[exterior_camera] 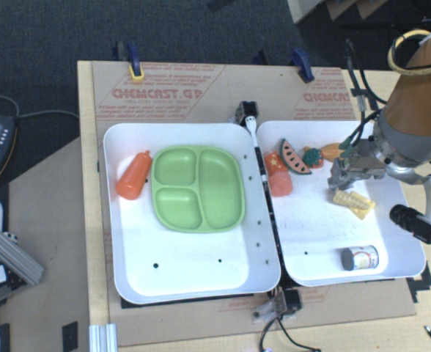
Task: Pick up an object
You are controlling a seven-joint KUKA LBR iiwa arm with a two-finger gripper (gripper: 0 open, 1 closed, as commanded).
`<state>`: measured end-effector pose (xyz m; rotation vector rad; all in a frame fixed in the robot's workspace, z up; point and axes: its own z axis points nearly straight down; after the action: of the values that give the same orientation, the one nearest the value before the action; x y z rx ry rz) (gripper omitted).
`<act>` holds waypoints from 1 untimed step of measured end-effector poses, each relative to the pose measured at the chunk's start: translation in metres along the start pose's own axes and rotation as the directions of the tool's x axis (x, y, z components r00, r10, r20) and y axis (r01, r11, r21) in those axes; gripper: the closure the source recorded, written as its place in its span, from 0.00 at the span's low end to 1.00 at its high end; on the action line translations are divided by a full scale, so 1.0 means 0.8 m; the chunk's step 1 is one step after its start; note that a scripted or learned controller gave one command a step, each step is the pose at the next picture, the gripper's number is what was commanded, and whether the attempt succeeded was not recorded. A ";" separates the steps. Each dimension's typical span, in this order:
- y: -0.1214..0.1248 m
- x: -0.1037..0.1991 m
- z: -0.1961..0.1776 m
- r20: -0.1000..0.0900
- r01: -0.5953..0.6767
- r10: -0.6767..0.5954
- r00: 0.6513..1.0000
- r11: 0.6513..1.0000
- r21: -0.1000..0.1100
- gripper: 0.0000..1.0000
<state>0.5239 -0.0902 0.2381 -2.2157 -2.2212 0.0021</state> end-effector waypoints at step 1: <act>-0.027 0.006 0.016 0.001 -0.004 0.004 1.000 1.000 0.000 1.00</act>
<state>0.5020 -0.0854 0.2253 -2.2202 -2.2178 0.0026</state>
